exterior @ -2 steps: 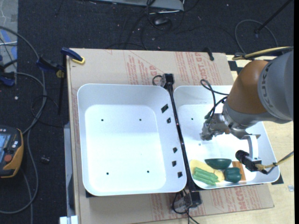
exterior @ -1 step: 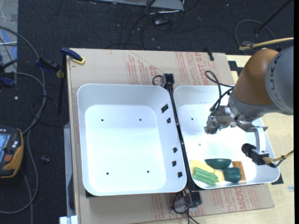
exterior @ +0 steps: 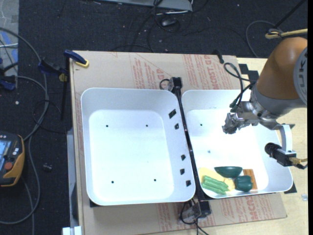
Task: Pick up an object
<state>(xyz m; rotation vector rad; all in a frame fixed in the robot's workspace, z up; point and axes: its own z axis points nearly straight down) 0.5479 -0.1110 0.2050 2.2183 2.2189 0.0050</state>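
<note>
My gripper (exterior: 231, 126) hangs over the middle of the right bin (exterior: 215, 106), well above the floor of it, with nothing seen between its parts. The objects lie in a cluster at the bin's near edge: a light green ridged piece (exterior: 214, 184), a dark green bowl-like shape (exterior: 228, 171), a teal lump (exterior: 243, 183), a yellow flat piece (exterior: 208, 173) and an orange block (exterior: 249, 173). The gripper is apart from all of them, up and slightly left of the cluster.
The left bin (exterior: 93, 131) sits beside the right one, with a black divider rail (exterior: 185, 131) between them. Both rest on a cardboard sheet (exterior: 146, 67). Cables and a yellow-handled clamp (exterior: 77, 58) lie at the bench's far left corner.
</note>
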